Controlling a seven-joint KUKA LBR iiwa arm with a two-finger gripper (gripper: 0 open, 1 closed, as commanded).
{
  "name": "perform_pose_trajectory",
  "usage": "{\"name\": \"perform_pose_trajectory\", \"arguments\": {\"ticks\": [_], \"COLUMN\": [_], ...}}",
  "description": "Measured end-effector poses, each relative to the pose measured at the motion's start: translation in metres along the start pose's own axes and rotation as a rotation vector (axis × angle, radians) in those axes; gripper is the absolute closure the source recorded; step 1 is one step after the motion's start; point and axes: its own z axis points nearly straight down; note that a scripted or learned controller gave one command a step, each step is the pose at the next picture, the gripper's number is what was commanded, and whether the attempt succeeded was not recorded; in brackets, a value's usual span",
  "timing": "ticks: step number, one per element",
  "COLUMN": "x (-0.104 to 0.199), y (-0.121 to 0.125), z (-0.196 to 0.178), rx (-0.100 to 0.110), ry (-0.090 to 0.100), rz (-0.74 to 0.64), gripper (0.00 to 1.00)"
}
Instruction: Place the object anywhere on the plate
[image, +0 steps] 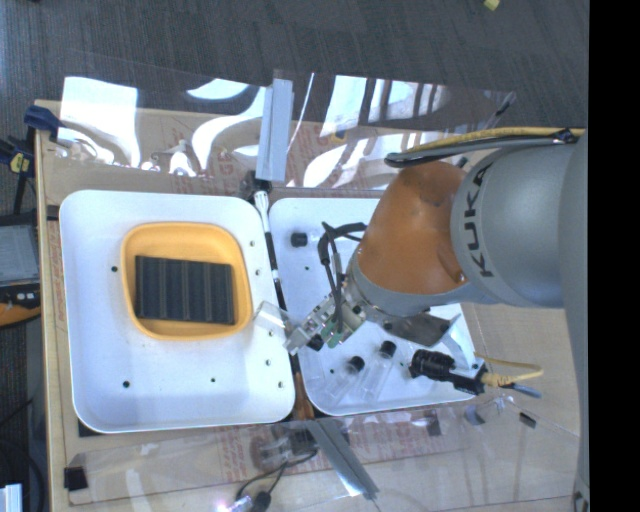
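Note:
A yellow plate (185, 243) with a dark ribbed centre lies in the left bin (90, 380), toward its back. My gripper (305, 335) hangs low over the rims where the two bins meet, at the front left corner of the right bin (300, 215). It stands to the right of the plate and a little nearer the front. A small pale piece (268, 315) shows just left of the gripper tip, over the left bin's right edge; I cannot tell whether it is held. The arm's orange band (415, 235) hides most of the right bin's floor.
A few small black knobs (298, 239) (355, 363) (388, 348) sit on the right bin's floor. A grey bar (272, 130) stands upright behind the bins. Cables and clear brackets (330, 450) lie along the bench's front edge.

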Motion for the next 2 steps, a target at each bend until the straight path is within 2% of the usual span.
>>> {"name": "perform_pose_trajectory", "arguments": {"ticks": [1,2], "x": [-0.0083,-0.0084], "y": [0.0653,0.0651], "z": [-0.0456,-0.0457], "rx": [-0.002,-0.002], "ry": [-0.003,-0.003], "rz": [-0.144,-0.143], "gripper": [1.00,0.00]}}
